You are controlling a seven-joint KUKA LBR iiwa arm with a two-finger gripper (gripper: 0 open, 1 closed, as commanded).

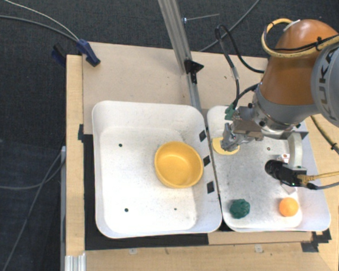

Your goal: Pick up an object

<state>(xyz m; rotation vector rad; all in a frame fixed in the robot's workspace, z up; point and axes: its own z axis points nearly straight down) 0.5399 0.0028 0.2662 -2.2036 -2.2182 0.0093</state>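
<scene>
Gripper (231,142) is low over the far-left corner of the right bin (258,182), right on top of a pale yellow flat object (225,148) by the bin wall; can't tell how far the fingers are open or whether they have it. To do this well: centre on the flat piece, keep clear of the wall, close fully before lifting. Green ball (240,208) and orange ball (289,207) sit at the near side; yellow bowl (178,164) is in the left bin (130,135).

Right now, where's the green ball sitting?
The green ball lies in the right bin, near its front left corner, with the orange ball to its right and the yellow bowl in the left bin.
</scene>
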